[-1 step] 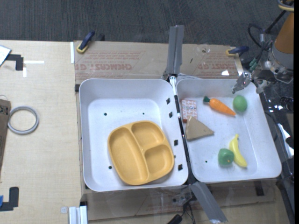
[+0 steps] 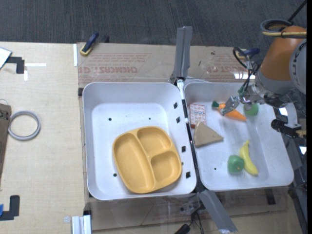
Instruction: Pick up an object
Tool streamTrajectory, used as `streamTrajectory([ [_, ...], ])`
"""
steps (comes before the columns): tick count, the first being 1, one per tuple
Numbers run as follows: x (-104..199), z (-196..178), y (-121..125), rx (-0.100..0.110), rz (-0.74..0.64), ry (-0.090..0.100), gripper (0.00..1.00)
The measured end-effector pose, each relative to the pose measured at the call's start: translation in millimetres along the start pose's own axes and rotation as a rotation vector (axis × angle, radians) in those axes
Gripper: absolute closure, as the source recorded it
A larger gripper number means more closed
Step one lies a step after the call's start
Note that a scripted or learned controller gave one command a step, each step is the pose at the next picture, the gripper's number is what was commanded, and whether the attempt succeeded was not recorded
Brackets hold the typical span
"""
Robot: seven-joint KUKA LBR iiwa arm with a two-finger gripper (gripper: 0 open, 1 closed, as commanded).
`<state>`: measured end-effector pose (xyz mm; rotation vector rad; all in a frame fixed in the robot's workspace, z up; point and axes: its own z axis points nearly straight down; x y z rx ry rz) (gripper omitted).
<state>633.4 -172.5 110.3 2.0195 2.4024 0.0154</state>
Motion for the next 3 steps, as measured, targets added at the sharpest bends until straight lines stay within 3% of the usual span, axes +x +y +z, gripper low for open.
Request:
streamTrajectory([
  [1,-3,-8,-1,0.002,0.001,-0.006,1.00],
  [2,14,-97,30,0.009,0.030,-0.006,1.00],
  [3,52,-115,37,0.010,-0.024,-0.006,1.00],
])
